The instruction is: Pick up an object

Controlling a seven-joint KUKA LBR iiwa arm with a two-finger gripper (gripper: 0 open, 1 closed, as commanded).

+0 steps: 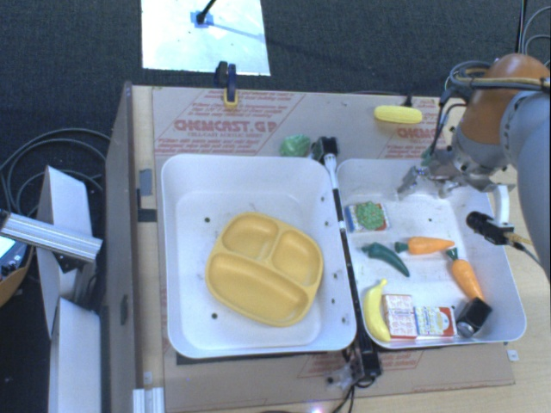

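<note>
White bins: two shallow bins side by side on the surface, the left bin and the right bin; the right bin is the landmark for what follows.
Box: a flat red and white box lies along the right bin's near wall.
Banana: a yellow banana lies at the near left corner of the right bin, touching the box's left end.
Black thing: a small dark object sits at the near right corner of the right bin, just beside the box's right end; I cannot tell what it is.
Carrots: one carrot lies on the right side of the right bin, tilted; a second carrot lies across the bin's middle, near the first.
Green piece: a dark green item lies left of the middle carrot, in the right bin, close to the carrot's leafy end.
Card: a small white card with a green print lies near the right bin's left wall, farther back than the green piece.
Plate: a yellow divided plate rests in the middle of the left bin, across the divider from the right bin.
Tool: the tool hangs over the far part of the right bin, with nothing seen between its fingers; how far open it stands I cannot tell.
Arm: the grey arm with its orange band stands over the right bin's far right corner.
Beyond the bin: a yellow item lies on the surface past the right bin's far wall; a green lump lies on the surface by the far end of the divider.
</note>
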